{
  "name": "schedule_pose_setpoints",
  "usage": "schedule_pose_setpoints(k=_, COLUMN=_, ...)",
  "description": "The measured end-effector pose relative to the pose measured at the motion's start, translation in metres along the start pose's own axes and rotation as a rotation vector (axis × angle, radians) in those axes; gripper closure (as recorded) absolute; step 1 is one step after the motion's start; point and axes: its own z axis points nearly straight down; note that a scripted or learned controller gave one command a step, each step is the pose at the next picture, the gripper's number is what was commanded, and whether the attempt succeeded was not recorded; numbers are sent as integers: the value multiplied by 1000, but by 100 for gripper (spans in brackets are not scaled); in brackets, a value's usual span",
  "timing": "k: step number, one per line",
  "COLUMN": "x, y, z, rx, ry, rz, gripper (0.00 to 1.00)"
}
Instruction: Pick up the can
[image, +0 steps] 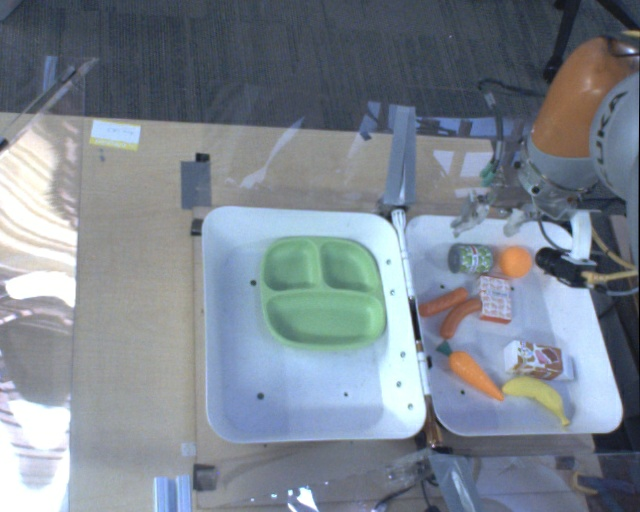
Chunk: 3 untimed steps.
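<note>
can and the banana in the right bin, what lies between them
In the camera view, between the small green-labelled can and the yellow banana lie a red-and-white carton and a white-and-brown carton, further down.

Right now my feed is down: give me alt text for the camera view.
The claw hovers over the right bin's far edge, just above the can lying beside an orange. Sausages, cartons, carrot and banana lie nearer; the left bin holds a green divided plate.
</note>
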Motion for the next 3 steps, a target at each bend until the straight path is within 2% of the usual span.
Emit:
schedule_pose_setpoints(k=1, x=-14, y=-58, z=90, rx=-17, ry=-4, rz=-82, gripper=0)
schedule_pose_setpoints(k=2, x=-16, y=-54, z=77, rx=-31, ry=-11, rz=-83, gripper=100)
schedule_pose_setpoints(k=3, x=53, y=-16, z=-17, rx=-4, ry=-1, rz=140, gripper=100)
